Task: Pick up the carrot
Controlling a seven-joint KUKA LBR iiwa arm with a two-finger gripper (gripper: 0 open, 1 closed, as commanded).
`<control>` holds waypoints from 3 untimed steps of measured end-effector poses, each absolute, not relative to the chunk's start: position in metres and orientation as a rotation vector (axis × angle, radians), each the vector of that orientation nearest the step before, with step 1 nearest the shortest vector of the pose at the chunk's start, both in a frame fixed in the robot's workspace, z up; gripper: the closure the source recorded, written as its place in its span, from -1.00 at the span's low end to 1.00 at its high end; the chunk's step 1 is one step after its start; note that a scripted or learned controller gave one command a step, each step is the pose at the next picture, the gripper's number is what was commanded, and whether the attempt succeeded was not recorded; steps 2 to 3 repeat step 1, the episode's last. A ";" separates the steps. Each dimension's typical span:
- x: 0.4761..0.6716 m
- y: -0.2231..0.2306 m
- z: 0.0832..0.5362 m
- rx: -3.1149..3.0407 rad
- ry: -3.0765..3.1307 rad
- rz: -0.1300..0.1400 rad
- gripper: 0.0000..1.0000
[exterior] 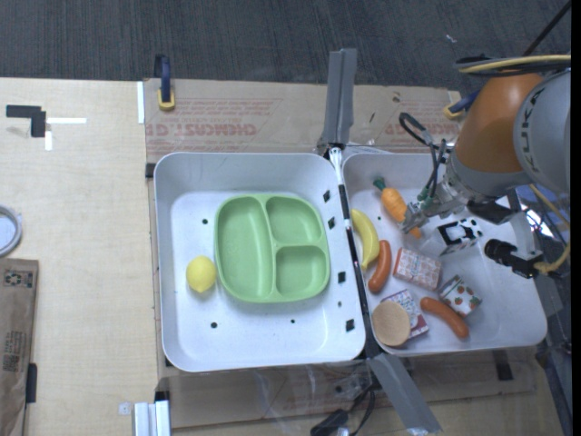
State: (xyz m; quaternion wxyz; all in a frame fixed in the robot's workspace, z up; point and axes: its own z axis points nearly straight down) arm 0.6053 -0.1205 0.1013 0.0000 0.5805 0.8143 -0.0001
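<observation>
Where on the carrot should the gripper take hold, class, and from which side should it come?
Grip the carrot across its thick orange middle, coming straight down from above. It lies flat and slanted in the right bin, green top toward the far corner, with free floor either side. The gripper hangs beside its lower end.

Carrot (393, 204) in right bin (526, 334), behind banana (365, 235); tray (270, 247) in left bin (182, 334).

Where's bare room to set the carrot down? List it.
Left bin: bare floor all around the green tray, widest below it; a lemon sits on its left. Right bin: crowded with carrot, banana, sausages and boxes.
</observation>
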 end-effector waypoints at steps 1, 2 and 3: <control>0.614 -0.098 0.207 2.008 2.415 -0.002 1.00; 0.614 -0.098 0.207 2.008 2.415 -0.002 1.00; 0.614 -0.098 0.207 2.008 2.415 -0.002 1.00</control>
